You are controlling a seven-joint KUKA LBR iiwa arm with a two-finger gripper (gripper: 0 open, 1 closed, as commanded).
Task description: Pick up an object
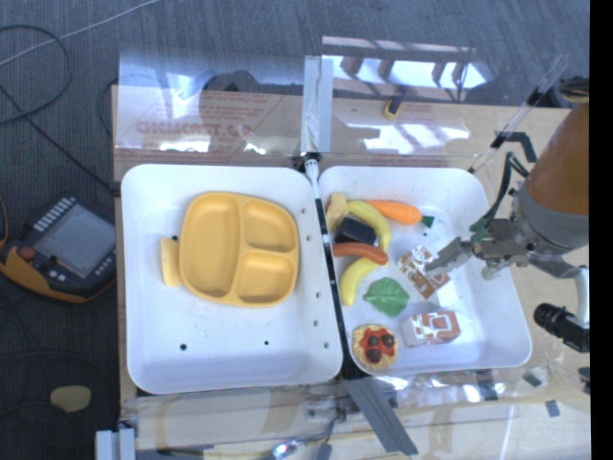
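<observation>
**Gripper closes in on the small carton in the right bin**

Here's the target as I read it: a small printed carton [418,268], brown, white and red, lying tilted near the middle of the right bin [498,348]. The gripper [442,262] is right at its upper right edge, touching or all but touching it, and at this slant I can't tell whether it's spread, pressed together or pinching anything, so no claim of a hold yet.

How will it handle? My guess is light and fairly stiff, a toy box with flat faces that could slip under a poor pinch. The best bet looks like a grip across its two narrow sides, square on, not at a corner.

Around it, things are crowded. Just below sits a second little box [432,328], red and white. To the left lies a green leaf [386,295], and beyond that a yellow banana [359,274] with a red sausage [361,252] across it. Higher up there's another banana [372,220], a dark block [356,230] and an orange carrot [395,212]. A small tart [374,344] topped with berries sits at the bin's front left.

Over in the left bin [153,353], well apart, rests a yellow divided plate [239,247]. Both bins sit on the surface [220,113].
</observation>
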